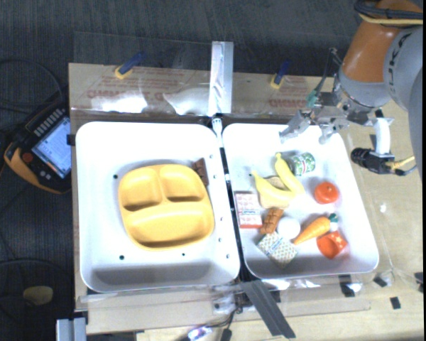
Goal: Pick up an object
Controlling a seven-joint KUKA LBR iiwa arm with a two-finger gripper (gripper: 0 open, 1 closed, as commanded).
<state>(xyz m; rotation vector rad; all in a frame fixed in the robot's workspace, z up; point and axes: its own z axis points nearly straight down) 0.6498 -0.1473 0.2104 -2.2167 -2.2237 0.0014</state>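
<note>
Jaws (314, 128) spread wide and empty above the right bin's (362, 212) far edge, close beside the green can (302, 163) lying near the banana (287, 176); best lowered straight over the can, clear of the banana, before closing.

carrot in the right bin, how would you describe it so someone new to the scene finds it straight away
Start at the right bin, the one holding the toy food. Look toward its near right corner: the carrot lies at a slant between a white egg and a red pepper. It is the long, tapered orange piece with a green tip; the tomato above is round.
</note>
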